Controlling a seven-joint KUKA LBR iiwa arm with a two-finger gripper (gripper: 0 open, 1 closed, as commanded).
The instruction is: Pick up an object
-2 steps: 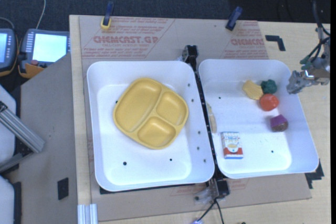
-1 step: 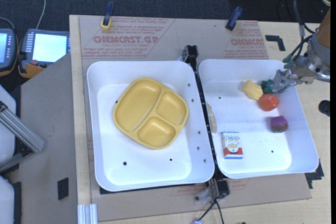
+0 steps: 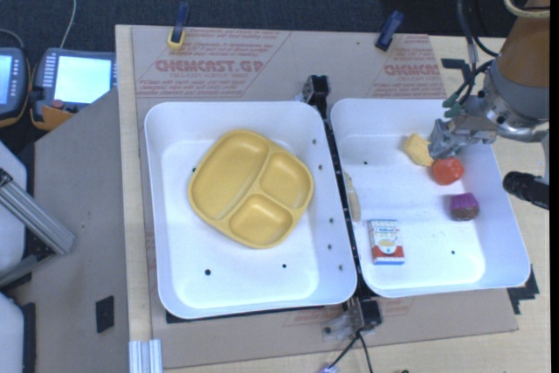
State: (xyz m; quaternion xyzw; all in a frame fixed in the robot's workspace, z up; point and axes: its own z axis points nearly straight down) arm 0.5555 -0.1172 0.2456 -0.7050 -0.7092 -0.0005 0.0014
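Note:
My gripper (image 3: 442, 144) hangs low over the back right part of the right bin (image 3: 498, 268). Just left of it lies a pale yellow lump (image 3: 417, 150), close to or touching the gripper. A red ball-like object (image 3: 448, 171) sits directly in front of and below the gripper. A purple block (image 3: 464, 206) rests further forward. A small carton (image 3: 386, 241) with a red and white label lies near the bin's front middle. I see nothing held between the fingers.
The left bin (image 3: 175, 275) holds a yellow divided plate (image 3: 251, 187). A pale strip (image 3: 352, 198) lies along the right bin's left wall. Clamps stand at the back edge of the board, and cables run above the arm at the right.

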